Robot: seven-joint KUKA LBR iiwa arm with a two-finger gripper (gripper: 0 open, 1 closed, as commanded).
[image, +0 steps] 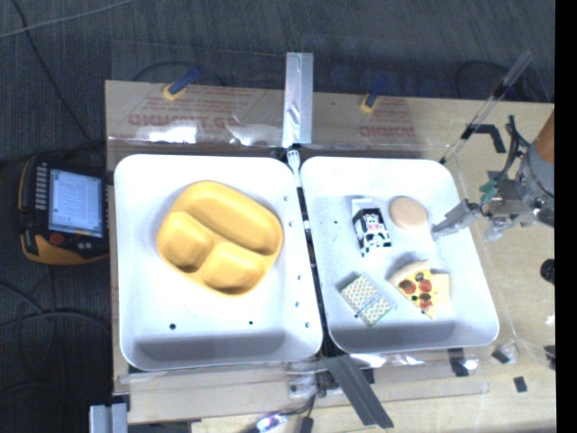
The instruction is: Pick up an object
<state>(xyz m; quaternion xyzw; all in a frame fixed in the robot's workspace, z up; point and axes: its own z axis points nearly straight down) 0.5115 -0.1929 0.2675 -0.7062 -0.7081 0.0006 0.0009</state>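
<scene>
A robot gripper [448, 224] hovers at the right bin's [469, 323] edge; whether it is open cannot be told. Nearest, a round tan cookie [408, 212] lies flat: probably light and stiff, best pinched across its rim.

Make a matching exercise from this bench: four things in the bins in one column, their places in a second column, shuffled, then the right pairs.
Things:
1. yellow tray
2. pizza slice
3. round tan piece
4. black-and-white carton

Places:
A. right bin, near front right
B. left bin
C. right bin, left of the round tan piece
D. right bin, far side, nearest the gripper

Pairs: 1-B, 2-A, 3-D, 4-C
</scene>
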